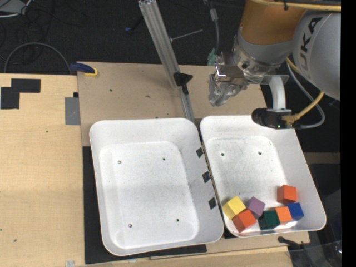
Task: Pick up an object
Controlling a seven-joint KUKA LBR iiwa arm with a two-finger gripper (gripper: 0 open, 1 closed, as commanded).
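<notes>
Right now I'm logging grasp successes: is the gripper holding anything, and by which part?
It seems to hold nothing. The gripper hangs above the bench beyond the right bin; the coloured blocks lie in that bin's near corner.

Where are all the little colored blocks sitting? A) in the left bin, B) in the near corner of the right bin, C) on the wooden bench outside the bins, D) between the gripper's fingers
B: the yellow block, purple block, the red blocks, the green, orange and blue blocks are all clustered in the near corner of the right bin, while the gripper hangs above the bench beyond that bin.
</notes>
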